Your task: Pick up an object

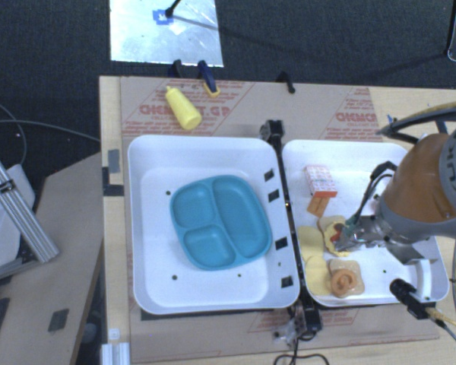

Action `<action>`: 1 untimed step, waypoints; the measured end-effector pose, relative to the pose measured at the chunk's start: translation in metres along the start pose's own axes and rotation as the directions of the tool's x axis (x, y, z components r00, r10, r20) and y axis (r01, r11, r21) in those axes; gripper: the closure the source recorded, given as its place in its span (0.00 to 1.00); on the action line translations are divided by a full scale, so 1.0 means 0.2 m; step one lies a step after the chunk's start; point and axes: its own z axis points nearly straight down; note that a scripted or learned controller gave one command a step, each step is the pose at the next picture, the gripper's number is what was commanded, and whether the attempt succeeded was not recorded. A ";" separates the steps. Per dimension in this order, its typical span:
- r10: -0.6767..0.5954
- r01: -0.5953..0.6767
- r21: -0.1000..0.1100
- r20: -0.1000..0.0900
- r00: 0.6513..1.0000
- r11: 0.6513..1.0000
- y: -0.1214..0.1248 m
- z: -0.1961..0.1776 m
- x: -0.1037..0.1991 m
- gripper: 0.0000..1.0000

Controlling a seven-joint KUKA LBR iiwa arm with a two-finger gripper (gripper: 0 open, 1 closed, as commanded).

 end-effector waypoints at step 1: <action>0.000 0.000 0.000 -0.001 1.000 1.000 0.00 0.02 0.00 1.00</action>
